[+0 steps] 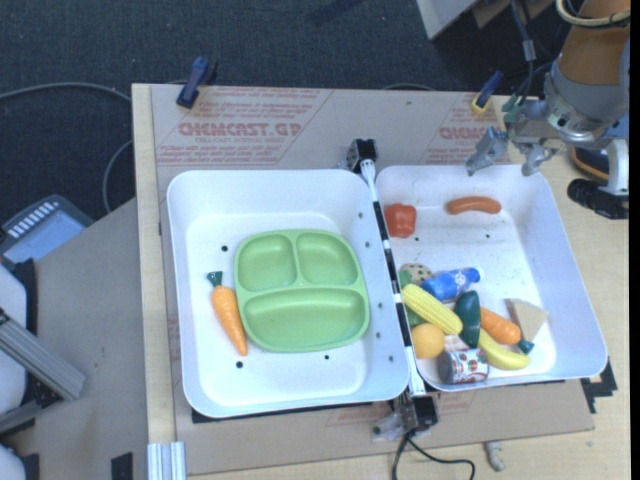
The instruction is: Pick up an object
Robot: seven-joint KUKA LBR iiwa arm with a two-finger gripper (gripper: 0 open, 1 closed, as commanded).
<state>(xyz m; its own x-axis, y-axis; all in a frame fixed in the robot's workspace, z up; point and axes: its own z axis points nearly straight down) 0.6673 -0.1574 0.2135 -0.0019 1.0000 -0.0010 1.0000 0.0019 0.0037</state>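
Brown and slim, the sausage (473,206) lies alone near the far wall of the right bin (570,268), its long axis running left to right across the view. Above that bin's far rim hangs the gripper (510,160), its two fingers spread wide with nothing between them and touching nothing, just beyond the sausage. A red pepper (400,219) sits to the sausage's left, near the divider. Toward the near end of the same bin a heap crowds together: a corn cob (431,308), a blue bottle (450,284), a small carrot (499,326), a banana (505,355), a can (463,364) and a tan wedge (526,318); several overlap, so their outlines are partly hidden. The left bin (200,208) holds a green divided plate (300,290) with a large carrot (228,313) just beside it, leaf end pointing away.
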